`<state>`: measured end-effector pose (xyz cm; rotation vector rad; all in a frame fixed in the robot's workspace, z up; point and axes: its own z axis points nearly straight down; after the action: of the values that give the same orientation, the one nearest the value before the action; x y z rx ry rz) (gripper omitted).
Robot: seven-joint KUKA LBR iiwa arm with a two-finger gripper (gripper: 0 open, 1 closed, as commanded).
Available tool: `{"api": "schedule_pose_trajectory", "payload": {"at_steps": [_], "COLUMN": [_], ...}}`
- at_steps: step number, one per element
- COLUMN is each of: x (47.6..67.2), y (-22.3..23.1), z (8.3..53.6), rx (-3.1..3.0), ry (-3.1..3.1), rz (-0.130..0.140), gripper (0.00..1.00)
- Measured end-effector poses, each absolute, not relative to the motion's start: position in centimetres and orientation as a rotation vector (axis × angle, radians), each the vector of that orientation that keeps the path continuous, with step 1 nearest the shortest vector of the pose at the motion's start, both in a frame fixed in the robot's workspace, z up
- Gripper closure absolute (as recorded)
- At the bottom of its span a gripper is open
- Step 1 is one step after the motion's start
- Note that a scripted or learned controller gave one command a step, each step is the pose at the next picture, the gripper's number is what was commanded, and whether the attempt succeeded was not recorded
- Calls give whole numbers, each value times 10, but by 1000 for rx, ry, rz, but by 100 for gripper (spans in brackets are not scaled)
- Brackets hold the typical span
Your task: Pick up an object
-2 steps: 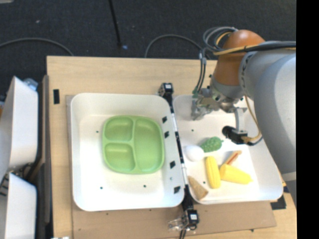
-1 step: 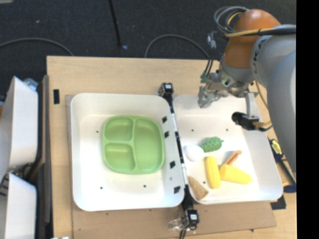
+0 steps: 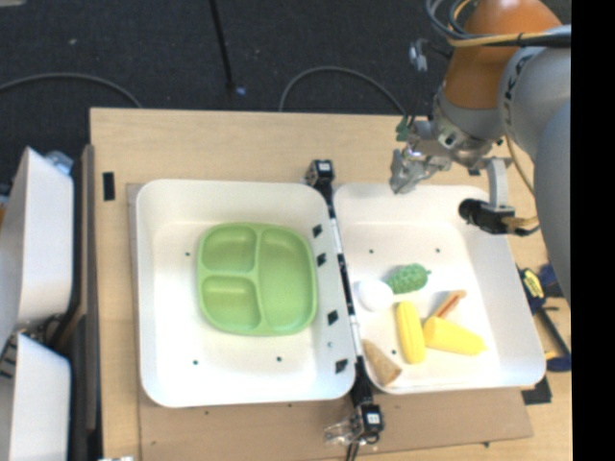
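The metal two-finger gripper (image 3: pixel 408 176) hangs above the right white plastic bin's (image 3: pixel 500 353) far edge, grasping nothing. I judge it staged for descent; toy foods, like the yellow plastic corn cob (image 3: pixel 410 331), cluster near that bin's front edge.

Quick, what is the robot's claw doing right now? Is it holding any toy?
Gripper: above the right bin's far edge, holding nothing; open or shut cannot be told.

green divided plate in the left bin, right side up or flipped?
Right side up. The green divided plate lies flat in the left bin, its three compartments facing the camera with raised rims around them.
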<state>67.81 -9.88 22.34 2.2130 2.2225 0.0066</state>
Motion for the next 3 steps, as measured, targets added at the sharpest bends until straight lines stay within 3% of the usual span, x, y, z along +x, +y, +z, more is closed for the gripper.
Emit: {"api": "schedule_pose_trajectory", "payload": {"at_steps": [1,3], "x": [679,669], "y": [-100,-7], "z": [262,262], "rx": [2211,2214], "ry": [2224,2229], "rz": [6,2], "gripper": [100,100]}}
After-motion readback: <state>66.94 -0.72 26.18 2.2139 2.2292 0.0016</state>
